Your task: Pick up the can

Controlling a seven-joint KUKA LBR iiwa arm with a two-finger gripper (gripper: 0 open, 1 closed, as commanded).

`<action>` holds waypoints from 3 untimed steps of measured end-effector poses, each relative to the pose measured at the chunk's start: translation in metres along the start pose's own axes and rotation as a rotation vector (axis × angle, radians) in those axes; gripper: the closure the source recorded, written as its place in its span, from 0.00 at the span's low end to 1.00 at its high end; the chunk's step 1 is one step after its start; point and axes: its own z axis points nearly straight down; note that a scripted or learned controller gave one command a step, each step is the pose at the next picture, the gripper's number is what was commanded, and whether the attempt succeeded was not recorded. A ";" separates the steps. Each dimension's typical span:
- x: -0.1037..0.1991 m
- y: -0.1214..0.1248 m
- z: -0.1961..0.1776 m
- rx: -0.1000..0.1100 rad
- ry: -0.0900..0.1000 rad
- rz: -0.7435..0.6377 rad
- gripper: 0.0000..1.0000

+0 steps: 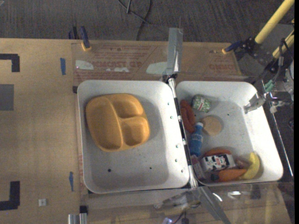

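The can [201, 103], green and white, lies on its side near the back left corner of the right bin [261, 139]. A reddish sausage [188, 115] lies just to its left along the bin wall. My gripper [256, 102] hangs over the right bin's back right rim, well to the right of the can and apart from it. A stretch of bare bin floor lies between the two. Nothing is seen in the gripper.
Near the can are a tan disc [212, 125] and a blue bottle [196, 140]. A cow-print carton [217, 162], a carrot [231, 174] and a banana [253, 166] crowd the front. The left bin [126, 176] holds an orange divided plate [117, 121].
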 end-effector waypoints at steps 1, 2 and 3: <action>0.082 0.060 0.067 0.000 0.000 0.036 0.00; 0.115 0.056 0.120 0.003 0.001 0.181 0.00; 0.115 0.057 0.109 0.001 0.000 0.178 1.00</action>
